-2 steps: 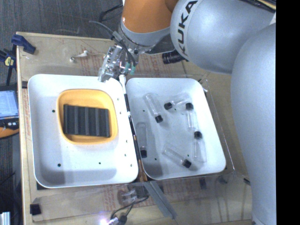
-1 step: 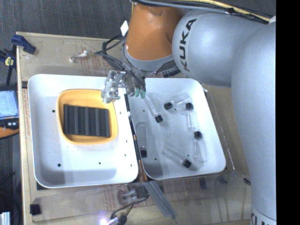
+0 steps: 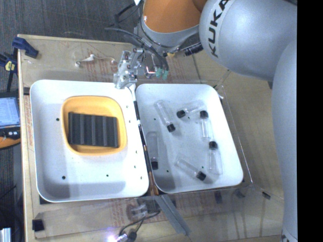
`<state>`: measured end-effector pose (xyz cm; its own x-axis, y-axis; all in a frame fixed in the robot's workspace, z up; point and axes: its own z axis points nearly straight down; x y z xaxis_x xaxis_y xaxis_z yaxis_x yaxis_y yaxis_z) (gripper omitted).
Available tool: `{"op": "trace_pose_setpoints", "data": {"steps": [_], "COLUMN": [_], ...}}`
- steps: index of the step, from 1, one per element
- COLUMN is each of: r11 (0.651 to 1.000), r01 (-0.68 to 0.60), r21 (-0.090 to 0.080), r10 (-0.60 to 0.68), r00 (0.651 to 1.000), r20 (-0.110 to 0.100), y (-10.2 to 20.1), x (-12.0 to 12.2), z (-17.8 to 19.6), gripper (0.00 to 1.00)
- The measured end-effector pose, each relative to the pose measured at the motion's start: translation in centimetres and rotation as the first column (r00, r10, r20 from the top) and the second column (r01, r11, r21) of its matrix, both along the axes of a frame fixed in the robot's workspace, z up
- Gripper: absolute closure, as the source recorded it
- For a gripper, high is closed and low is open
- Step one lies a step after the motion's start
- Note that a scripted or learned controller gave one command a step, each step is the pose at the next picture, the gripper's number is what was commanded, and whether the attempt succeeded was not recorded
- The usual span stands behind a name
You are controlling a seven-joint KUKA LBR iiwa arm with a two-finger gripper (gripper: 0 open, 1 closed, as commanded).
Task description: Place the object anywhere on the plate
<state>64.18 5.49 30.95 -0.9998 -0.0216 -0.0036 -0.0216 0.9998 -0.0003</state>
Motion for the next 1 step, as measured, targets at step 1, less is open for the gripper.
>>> {"op": "trace_pose_setpoints", "data": {"steps": [1], "r11": [1.0], "r01": [0.0], "r21": [0.0], "r10": [0.0], "r00": [1.0], "r20": [-0.001], "y": [0.02], "x": [-0.01], "z": [-0.04], "gripper": [0.0]}}
